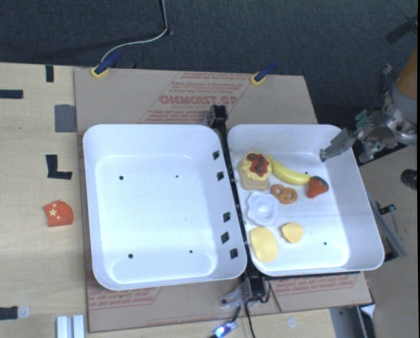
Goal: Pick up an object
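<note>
The right bin (336,252) holds several toy foods. A tart with red topping (255,169) lies at its back left, with a banana (291,173) and a strawberry (317,186) to its right. A pretzel (284,194) and a white round piece (262,208) sit mid-bin. A yellow oval (264,244) and a smaller yellow chunk (292,232) lie near the front. My gripper (333,148) hangs over the bin's back right corner, above and to the right of the banana, with nothing seen in it.
The left bin (153,203) stands beside the right one, with a black divider (225,189) between them. A red block (59,213) lies on the bench far left. A cable (136,44) runs across the dark floor behind.
</note>
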